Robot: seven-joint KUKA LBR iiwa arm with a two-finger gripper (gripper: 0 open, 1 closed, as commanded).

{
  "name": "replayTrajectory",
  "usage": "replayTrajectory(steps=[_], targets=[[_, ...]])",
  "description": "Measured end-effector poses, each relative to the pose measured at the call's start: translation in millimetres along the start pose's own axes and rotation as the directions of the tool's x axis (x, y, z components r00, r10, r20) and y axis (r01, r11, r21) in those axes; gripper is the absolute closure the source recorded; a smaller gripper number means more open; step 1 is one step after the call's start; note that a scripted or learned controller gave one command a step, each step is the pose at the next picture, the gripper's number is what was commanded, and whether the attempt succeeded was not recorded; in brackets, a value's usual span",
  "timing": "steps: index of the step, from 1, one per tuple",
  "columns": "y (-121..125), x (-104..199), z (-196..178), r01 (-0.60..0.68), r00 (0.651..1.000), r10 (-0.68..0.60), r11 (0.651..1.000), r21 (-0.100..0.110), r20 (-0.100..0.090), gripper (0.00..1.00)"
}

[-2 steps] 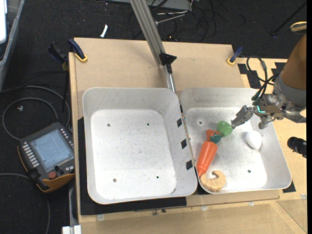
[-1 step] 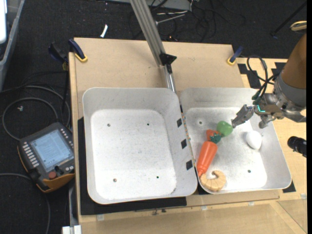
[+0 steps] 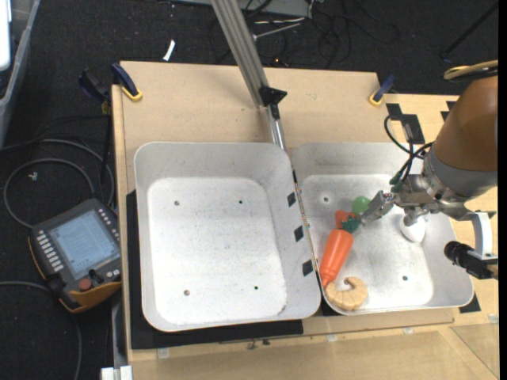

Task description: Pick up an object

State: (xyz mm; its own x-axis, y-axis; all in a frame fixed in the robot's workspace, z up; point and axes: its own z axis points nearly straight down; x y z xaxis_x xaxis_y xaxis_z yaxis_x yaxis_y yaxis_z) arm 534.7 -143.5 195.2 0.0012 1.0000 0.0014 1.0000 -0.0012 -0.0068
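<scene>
Fingers (image 3: 383, 205) of the gripper (image 3: 379, 209) point left and down into the right bin (image 3: 444, 295), tips just beside the green top (image 3: 363, 205) of the toy carrot (image 3: 337, 250); whether they are spread or closed cannot be told at this size, and nothing is seen gripped between them. From that green top, the carrot's orange body runs down and left along the bin's left wall, a tan ring-shaped object (image 3: 348, 292) lies just below its tip, and a small white object (image 3: 411, 229) sits beneath the wrist. Left of it, the left bin (image 3: 150, 165) rests on the desk (image 3: 198, 101), and a grey-and-orange pendant (image 3: 75, 252) lies on the floor.
</scene>
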Motion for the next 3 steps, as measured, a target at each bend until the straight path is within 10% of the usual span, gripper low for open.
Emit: replayTrajectory(steps=[2,3], targets=[[8.7,-4.9,100.9,0.000,1.000,0.000,1.000,-0.008,0.002,0.00],[9.2,-4.7,89.3,0.000,1.000,0.000,1.000,-0.010,0.002,1.00]])
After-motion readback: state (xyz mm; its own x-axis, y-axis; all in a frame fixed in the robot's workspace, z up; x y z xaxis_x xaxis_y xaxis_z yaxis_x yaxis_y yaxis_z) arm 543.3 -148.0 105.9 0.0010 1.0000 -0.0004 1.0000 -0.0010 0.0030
